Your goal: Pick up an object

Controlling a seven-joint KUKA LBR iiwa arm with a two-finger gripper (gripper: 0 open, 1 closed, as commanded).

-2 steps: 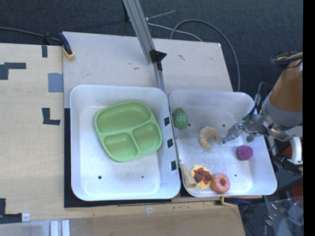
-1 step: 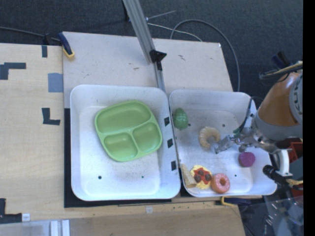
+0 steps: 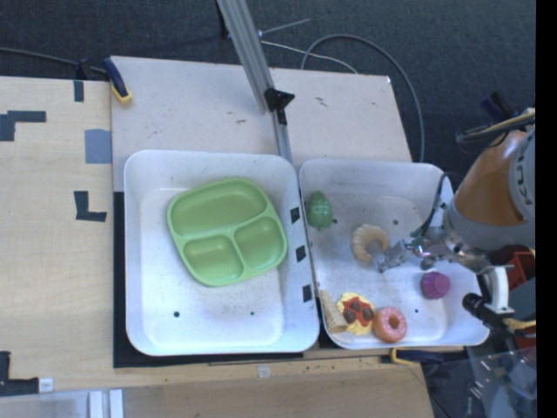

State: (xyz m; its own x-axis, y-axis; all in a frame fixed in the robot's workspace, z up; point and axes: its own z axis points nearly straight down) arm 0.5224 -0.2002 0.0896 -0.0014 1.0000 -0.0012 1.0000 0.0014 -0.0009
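Pincer (image 3: 389, 259) low in the right bin (image 3: 370, 171) beside the beige ring (image 3: 369, 240); its opening cannot be told, and nothing is lifted yet.

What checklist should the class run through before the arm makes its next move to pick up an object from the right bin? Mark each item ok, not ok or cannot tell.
1. Gripper sits low inside right bin: ok.
2. Beige ring-shaped pastry beside fingertips, within reach: ok.
3. Object between fingers: cannot tell.
4. Purple ball apart from gripper: ok.
5. Pink donut and pizza slice lie at near wall, undisturbed: ok.
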